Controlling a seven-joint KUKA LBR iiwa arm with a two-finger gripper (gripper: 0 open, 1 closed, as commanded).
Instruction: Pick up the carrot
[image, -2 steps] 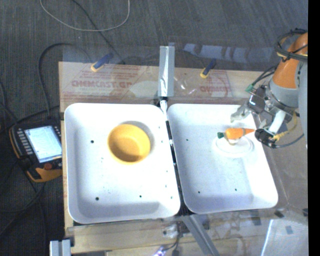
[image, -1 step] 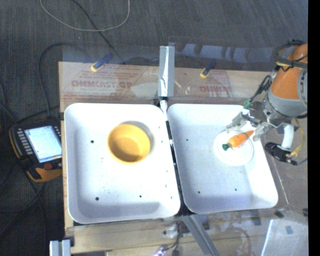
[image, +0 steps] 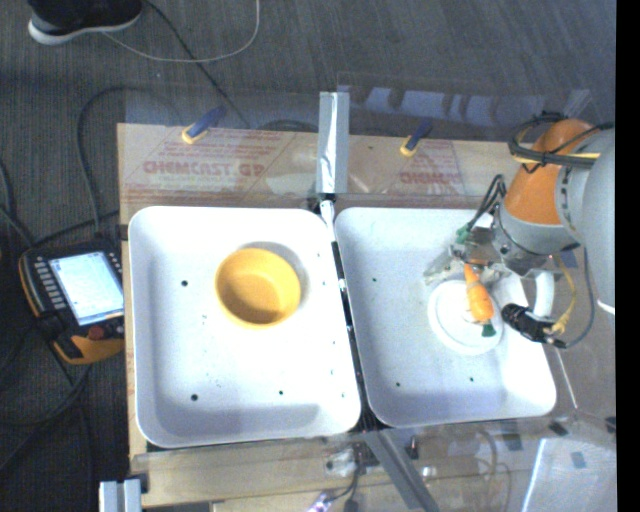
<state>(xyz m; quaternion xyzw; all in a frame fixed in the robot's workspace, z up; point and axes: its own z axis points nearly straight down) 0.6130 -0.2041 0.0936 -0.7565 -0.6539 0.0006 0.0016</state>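
Carrot (image: 478, 299) sits on the white plate (image: 450, 325) in the right bin (image: 400, 350), my gripper (image: 468, 262) right at its far end, grip unclear honestly.

You have the carrot (image: 479, 301) in the right-hand bin (image: 410, 360), toward that bin's right side. It is small and orange, with a bit of green at its lower end near the middle of a white round plate (image: 450, 325). It lies lengthwise, running from upper left to lower right, its upper end reaching past the plate's top rim and its lower part resting over the plate. You cannot tell from this view whether it lies flat or is lifted.
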